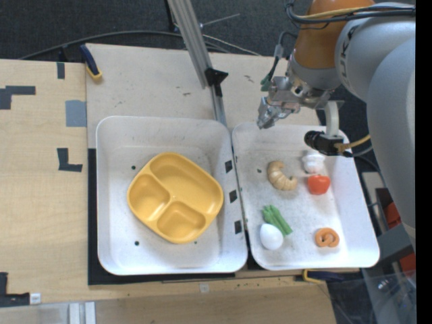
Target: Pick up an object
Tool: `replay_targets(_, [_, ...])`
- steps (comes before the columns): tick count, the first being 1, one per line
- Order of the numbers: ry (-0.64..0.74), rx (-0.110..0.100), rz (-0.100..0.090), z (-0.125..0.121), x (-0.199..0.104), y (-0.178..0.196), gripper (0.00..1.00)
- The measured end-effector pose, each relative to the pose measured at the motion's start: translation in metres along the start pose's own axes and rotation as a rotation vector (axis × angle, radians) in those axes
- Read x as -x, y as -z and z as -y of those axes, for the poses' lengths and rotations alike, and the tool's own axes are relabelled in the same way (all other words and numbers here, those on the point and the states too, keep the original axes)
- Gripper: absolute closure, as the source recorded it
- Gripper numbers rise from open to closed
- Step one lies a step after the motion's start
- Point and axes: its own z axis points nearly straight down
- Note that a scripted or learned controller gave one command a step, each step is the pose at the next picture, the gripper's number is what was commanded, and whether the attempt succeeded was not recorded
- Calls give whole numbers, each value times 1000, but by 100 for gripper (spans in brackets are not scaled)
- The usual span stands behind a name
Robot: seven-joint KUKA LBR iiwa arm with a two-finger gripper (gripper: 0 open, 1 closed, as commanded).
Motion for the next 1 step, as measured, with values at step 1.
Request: replay_targets(1, [1, -1, 0, 10, -51, -10, 100])
